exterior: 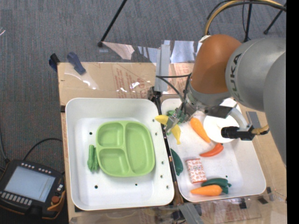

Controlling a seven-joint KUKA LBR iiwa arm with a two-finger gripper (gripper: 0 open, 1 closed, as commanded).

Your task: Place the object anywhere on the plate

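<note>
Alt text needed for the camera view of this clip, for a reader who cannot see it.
A grey KUKA arm with an orange band reaches from the right, its gripper low over a yellow banana-shaped toy in the right white bin. That bin also holds toy carrots, a red chilli and a small pink packet; the left white bin holds a green divided plate.

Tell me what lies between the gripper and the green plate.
In the camera view, the yellow banana sits right by the gripper; then come both bins' adjoining rims and bare bin floor before the green plate.
</note>
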